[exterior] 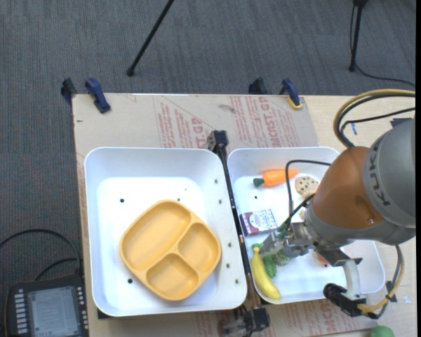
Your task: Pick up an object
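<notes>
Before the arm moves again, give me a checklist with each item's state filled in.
1. Gripper is over the right bin: ok.
2. A target lies close: banana and a green item sit beside the gripper: ok.
3. Something is between the fingers: cannot tell, the wrist hides them.
4. Carrot, cookie and purple carton lie apart from the gripper: ok.
5. Yellow tray sits in the left bin, out of the arm's way: ok.
</notes>
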